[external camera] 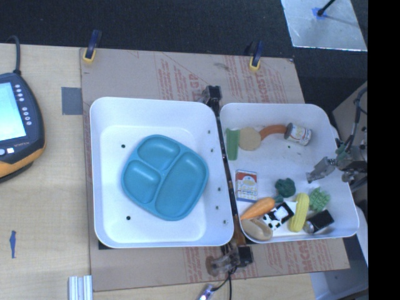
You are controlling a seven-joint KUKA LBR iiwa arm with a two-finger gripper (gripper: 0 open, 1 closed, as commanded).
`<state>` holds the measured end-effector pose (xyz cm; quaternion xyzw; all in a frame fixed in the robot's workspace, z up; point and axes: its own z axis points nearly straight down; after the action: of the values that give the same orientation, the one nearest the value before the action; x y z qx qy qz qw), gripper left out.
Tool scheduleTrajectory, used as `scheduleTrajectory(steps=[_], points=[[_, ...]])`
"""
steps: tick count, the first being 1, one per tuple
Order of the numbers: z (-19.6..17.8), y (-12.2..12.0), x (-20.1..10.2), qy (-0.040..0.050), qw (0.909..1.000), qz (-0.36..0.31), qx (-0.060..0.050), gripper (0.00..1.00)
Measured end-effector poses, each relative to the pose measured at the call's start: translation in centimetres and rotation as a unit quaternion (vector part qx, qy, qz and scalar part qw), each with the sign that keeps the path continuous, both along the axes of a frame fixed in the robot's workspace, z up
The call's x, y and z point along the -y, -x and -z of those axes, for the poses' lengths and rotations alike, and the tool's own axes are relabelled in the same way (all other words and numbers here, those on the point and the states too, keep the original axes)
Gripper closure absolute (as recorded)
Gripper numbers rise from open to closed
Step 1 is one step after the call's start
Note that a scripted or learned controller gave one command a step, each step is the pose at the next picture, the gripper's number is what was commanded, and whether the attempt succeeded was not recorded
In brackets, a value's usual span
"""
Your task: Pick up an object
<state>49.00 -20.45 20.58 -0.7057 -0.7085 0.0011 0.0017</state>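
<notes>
Starting at the near edge of the table (50, 230), nothing is leaving the right bin (275, 161) yet. Along its near wall a tan, shell-like piece (256, 229) is lying beside a black-and-white patterned toy (278, 214), with a yellow corn cob (300, 211) and a small black block (320, 220) sitting to their right. An orange carrot (257, 208) is resting at a slant just above the tan piece.

Moving up, a dark green broccoli (285, 187) and a paler leafy green piece (319, 199) are sitting mid-bin, and a red-and-white card (246, 185) is lying near the divider.

The gripper (317, 170) is reaching in over the right rim and hanging close above that leafy piece and the broccoli. No object is showing in its grasp. Whether it is released or clenched, I cannot tell from this angle.

Further back, a green block (232, 144), a tan disc (250, 139), a curved orange piece (272, 130) and a small jar (300, 134) are lining the far wall, all well apart from the gripper.

Over in the left bin (112, 230), a blue divided plate (164, 177) is lying flat. At the far side of the table, two clamps (92, 45) (255, 54) are pinning the board, and a control pendant (15, 124) is sitting at the left edge.

My read: the approach looks made, but the pick itself is not done. Every object is lying in the bin, so closing on one and lifting it clear are both left to do.
</notes>
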Motion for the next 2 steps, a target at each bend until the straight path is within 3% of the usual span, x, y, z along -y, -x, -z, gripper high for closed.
scheduleTrajectory(steps=[1, 2], points=[[5.9, -7.9, -3.8, 0.0004, 1.0000, -0.002, 0.000, 0.00], [11.5, -2.0, -5.9, -0.0002, 1.0000, -0.001, -0.001, 0.00]])
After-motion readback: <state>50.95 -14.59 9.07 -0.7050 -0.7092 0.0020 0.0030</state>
